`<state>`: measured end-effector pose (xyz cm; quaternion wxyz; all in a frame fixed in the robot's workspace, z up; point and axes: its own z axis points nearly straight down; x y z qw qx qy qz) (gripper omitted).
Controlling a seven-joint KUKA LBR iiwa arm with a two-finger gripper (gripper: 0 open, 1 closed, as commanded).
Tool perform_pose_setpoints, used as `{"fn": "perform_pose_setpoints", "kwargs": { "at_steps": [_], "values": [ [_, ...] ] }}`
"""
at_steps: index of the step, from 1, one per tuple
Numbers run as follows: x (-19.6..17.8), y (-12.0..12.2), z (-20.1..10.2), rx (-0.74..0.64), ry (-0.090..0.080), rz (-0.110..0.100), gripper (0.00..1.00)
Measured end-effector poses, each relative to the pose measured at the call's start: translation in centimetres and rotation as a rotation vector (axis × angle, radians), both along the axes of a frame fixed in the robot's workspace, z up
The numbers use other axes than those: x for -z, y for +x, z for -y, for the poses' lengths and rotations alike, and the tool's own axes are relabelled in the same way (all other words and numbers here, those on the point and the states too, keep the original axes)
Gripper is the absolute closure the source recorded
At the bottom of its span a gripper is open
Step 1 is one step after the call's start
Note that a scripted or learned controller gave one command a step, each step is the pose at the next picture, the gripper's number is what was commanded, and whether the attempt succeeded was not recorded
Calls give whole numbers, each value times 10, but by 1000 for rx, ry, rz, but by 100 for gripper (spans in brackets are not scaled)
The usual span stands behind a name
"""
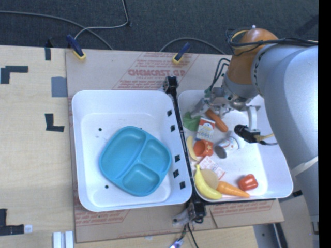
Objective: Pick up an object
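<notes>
My gripper (208, 106) is low over the back left corner of the right bin (274, 164), below the orange band of the arm. Just under and in front of it lie an orange carrot-like piece (217, 121), a green item (191, 122) and a small white and red carton (206, 130). Nothing can be seen held in the gripper. Further forward sit a red tomato-like piece (202, 149), a grey object (221, 151), a yellow banana (204, 186), a carrot (234, 190) and a red pepper (248, 182).
The left bin (85, 138) holds a blue divided plate (135, 160). A black divider with clips (176, 133) runs between the bins. The grey arm (289, 97) covers the right bin's back right side. Cables lie on the dark floor behind the bench.
</notes>
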<state>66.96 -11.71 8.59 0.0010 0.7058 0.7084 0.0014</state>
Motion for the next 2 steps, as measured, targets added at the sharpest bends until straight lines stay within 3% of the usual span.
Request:
{"fn": "perform_pose_setpoints", "kwargs": {
  "at_steps": [1,2],
  "values": [
    [-11,1,1,0,-2,1,100],
    [-99,-51,-53,1,0,-3,100]
  ]
}}
